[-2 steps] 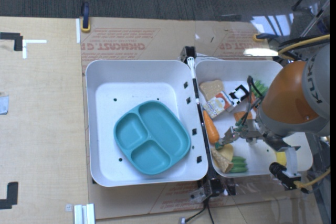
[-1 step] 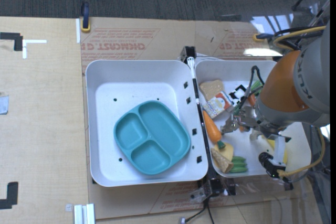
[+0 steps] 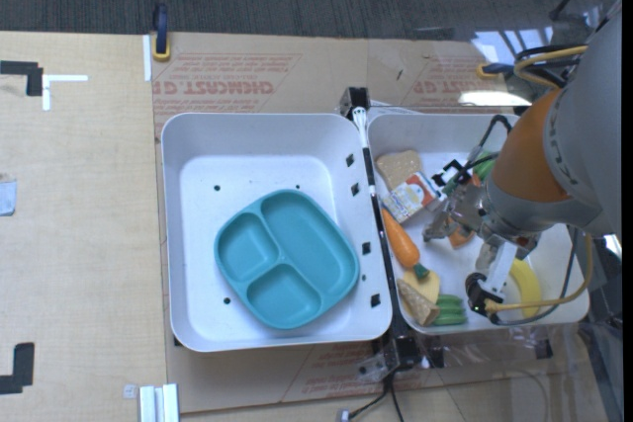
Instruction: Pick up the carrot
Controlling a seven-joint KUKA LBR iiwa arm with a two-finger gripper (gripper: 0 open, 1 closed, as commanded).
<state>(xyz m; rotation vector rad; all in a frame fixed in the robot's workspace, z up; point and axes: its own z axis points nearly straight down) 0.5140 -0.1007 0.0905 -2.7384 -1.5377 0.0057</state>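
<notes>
The carrot point(image 3: 400, 240) is orange with a green stub at its near end. It lies slantwise on the floor of the right bin point(image 3: 435, 126), close to the bin's left wall. My gripper point(image 3: 445, 223) hangs low inside the same bin, just right of the carrot and apart from it. A small orange item point(image 3: 461, 236) sits right under the gripper and is partly hidden by it. The grey arm with its orange band point(image 3: 529, 163) covers the bin's right side.
Around the carrot lie a bread slice point(image 3: 398, 165), a small printed carton point(image 3: 406, 199), a yellow wedge point(image 3: 419, 295), a green piece point(image 3: 450, 310) and a banana point(image 3: 525, 288). The left bin point(image 3: 198, 153) holds a teal divided plate point(image 3: 287, 257).
</notes>
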